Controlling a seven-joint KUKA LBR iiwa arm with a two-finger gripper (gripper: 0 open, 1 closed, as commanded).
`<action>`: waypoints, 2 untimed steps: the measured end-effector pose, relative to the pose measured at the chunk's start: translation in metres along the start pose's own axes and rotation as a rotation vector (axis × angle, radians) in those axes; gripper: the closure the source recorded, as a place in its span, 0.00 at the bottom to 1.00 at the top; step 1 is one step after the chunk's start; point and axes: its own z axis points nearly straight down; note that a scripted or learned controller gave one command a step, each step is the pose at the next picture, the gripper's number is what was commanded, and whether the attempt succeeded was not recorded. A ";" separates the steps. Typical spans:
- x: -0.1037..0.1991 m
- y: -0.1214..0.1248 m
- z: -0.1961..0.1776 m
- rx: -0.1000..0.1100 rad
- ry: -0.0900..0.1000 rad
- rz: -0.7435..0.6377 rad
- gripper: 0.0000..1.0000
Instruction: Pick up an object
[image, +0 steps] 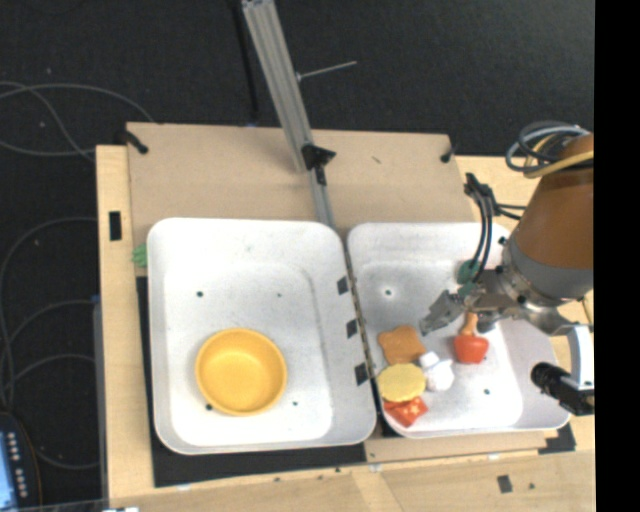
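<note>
Tool (462, 312) over right bin (400, 255), can't tell its state; red-orange piece (471, 345) sits directly below it toward bench's front edge, long axis roughly upright, cluster just left.

Left bin (240, 250): one yellow bowl (241, 371), near the front. Right bin (400, 255): tan piece (401, 343), yellow disc (402, 381), white lump (437, 374), red pieces (405, 411), red-orange object (471, 346). Gripper (455, 310) above the right bin, just beside the red-orange object.
</note>
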 end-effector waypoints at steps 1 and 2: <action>0.000 0.000 0.000 -0.001 0.000 0.002 0.00; 0.002 0.008 0.047 0.005 -0.001 0.003 0.00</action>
